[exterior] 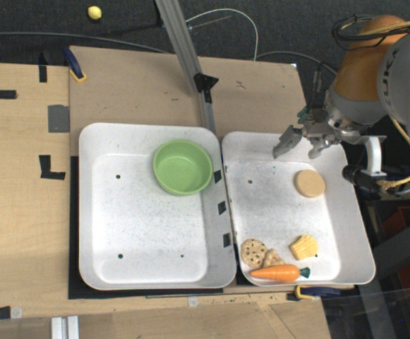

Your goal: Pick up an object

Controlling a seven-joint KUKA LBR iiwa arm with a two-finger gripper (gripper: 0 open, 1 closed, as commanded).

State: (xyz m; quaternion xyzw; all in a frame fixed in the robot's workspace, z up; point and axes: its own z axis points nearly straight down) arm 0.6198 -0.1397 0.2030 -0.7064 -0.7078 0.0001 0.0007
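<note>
Scanning from the left, I see tan desk (21, 189) with black tape marks, a green bowl (183, 167) in the left bin (106, 260), then my claw (302, 145) released above the tan disc (309, 183) in the right bin (261, 189).

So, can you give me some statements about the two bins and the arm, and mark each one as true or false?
1. The green bowl sits in the left bin. True.
2. The gripper holds the round tan disc. False: the fingers are spread apart above the disc, with nothing between them.
3. The toy carrot lies near the front edge of the right bin. True.
4. The cookie is inside the green bowl. False: it lies in the right bin, beside the carrot.
</note>
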